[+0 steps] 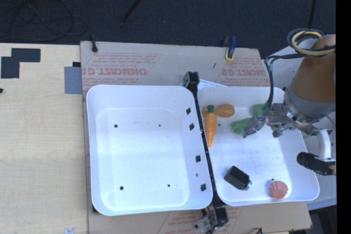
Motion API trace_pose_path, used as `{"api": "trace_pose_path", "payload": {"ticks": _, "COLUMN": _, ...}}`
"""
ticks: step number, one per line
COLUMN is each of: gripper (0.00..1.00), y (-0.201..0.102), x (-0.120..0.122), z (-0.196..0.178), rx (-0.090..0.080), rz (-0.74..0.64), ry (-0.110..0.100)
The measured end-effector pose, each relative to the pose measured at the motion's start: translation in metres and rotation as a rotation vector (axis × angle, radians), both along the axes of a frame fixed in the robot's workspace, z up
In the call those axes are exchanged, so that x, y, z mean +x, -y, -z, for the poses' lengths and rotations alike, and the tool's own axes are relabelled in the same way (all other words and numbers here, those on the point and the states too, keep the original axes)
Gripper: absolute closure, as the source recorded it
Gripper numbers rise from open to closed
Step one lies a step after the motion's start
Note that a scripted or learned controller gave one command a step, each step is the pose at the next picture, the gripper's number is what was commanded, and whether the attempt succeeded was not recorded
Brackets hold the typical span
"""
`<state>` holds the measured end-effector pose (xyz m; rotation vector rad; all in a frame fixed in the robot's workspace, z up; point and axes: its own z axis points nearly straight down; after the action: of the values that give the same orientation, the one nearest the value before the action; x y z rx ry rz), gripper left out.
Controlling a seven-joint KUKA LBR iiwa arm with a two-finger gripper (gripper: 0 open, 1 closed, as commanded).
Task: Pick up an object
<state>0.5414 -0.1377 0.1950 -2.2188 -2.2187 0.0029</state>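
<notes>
Green soft-looking toy vegetable (239,125) sits in the right white bin (299,194), right at the end effector (255,127). Can't tell its state. Probably light and squishy, so pinch it mid-body.

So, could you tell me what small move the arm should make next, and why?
Probably a short drop straight down onto the green object. The gripper sits right beside it in the right bin, nearer than the carrot, black block or pink ball.
</notes>
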Motion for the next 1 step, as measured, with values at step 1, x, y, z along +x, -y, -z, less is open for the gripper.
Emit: {"api": "trace_pose_path", "payload": {"ticks": 1, "gripper": 0.00, "y": -0.0052, "x": 0.0650, "z": -0.1506, "rx": -0.006, "rz": -0.004, "ry": 0.022}}
